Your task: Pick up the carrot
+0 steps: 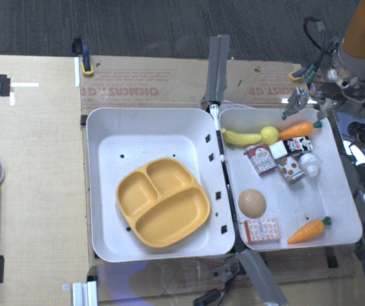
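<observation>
The gripper (309, 104), fingers spread and holding nothing, hangs at the upper right of the frame, just above one carrot (295, 131) lying at the top of the right bin (335, 231). A second carrot (307, 230) lies at that bin's lower right, well apart from the gripper. The same bin holds a banana (243, 137), a lemon (269, 133), small cartons and a brown egg (251, 203). The left bin (99, 190) holds a yellow divided plate (163, 201).

Bright even overhead light, soft shadows, mild blur

Cartons (278, 158) crowding upper carrot (295, 131)
</observation>
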Action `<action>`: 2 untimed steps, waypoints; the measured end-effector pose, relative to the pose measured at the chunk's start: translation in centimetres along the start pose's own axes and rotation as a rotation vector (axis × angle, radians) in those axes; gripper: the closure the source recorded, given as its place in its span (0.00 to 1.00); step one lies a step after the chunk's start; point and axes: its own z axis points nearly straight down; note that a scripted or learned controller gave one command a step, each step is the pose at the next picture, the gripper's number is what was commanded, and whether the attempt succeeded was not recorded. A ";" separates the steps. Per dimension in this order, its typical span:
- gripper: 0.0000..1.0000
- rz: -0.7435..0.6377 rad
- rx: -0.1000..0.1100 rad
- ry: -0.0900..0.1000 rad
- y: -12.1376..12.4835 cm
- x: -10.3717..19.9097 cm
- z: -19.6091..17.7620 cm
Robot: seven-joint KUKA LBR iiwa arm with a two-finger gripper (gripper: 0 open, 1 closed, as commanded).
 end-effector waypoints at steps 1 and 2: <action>0.00 0.134 0.002 0.000 0.2 -3.6 2.8; 0.00 0.087 -0.005 -0.001 3.0 -5.2 16.0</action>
